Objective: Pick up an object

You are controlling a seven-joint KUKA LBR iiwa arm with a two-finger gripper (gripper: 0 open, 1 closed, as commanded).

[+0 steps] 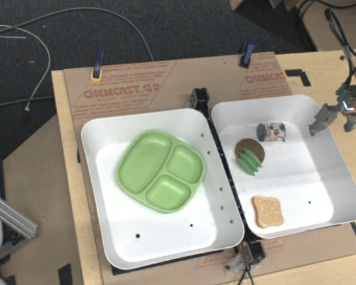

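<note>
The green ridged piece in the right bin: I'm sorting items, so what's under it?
The green ridged piece lies on a brown round item, overlapping its lower left. Whatever lies beneath the overlap is covered. Bare floor of the right bin surrounds them.

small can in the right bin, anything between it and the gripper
Nothing visible stands in the way. The gripper sits at the right bin's right rim, and the small can lies to its left with bare white floor between. The brown and green toy and the toast slice lie off that line.
</note>
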